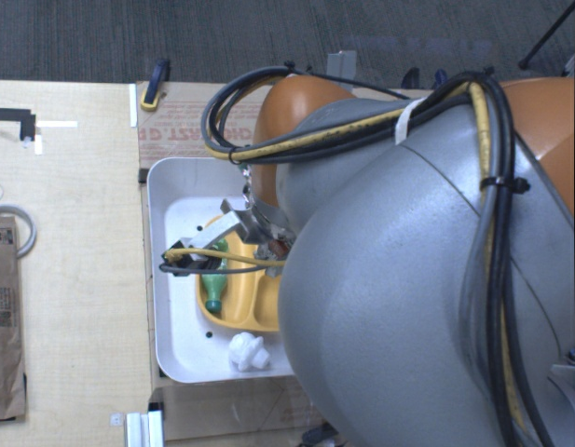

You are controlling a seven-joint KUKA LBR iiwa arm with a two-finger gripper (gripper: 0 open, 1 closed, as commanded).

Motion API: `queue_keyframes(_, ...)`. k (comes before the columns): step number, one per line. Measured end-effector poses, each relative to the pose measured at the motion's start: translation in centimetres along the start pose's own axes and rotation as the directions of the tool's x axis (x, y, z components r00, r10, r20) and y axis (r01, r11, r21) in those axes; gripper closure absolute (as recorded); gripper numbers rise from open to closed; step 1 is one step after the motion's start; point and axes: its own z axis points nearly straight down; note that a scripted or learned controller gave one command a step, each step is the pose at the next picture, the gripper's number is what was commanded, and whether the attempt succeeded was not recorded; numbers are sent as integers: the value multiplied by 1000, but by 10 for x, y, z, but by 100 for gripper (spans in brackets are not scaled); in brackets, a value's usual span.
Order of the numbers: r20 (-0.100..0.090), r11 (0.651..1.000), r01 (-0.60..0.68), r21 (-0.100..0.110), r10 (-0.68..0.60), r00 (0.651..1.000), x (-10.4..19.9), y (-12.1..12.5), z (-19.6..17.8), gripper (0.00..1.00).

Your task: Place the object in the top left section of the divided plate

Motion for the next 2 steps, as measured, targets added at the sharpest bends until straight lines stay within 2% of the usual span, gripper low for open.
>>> queue_keyframes(1, 0, 1000, 0, 0, 0, 1000, 0, 0, 0, 0)
queue_keyframes(2, 2, 1000, -27, 0, 27, 1000, -44, -15, 53, 0)
